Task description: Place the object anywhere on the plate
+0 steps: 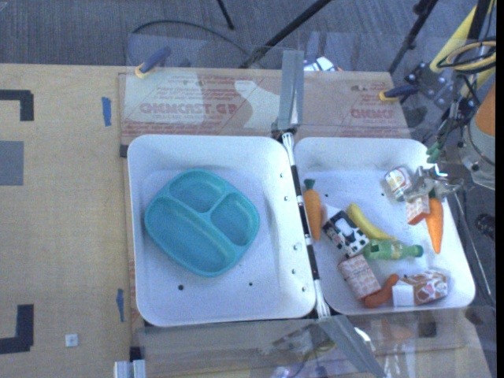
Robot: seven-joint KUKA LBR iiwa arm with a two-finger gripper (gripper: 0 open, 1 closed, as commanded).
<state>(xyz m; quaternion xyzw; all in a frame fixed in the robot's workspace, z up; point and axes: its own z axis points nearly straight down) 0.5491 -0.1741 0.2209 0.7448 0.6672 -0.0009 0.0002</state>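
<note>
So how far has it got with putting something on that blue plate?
Nothing looks done yet: the blue plate in the left bin carries no object. In hand: the gripper is low at the right bin's far right, beside a carrot and a small jar; whether it grips anything, I cannot tell. Left: lifting one item, carrying it across and setting it on the plate.

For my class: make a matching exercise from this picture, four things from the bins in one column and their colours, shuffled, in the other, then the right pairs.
Things:
1. plate
2. banana
3. bottle
4. carrot beside the divider

Colours:
A. orange
B. green
C. teal
D. yellow

Pairs: 1-C, 2-D, 3-B, 4-A. The plate lies in the left bin; the other three lie in the right bin.
</note>
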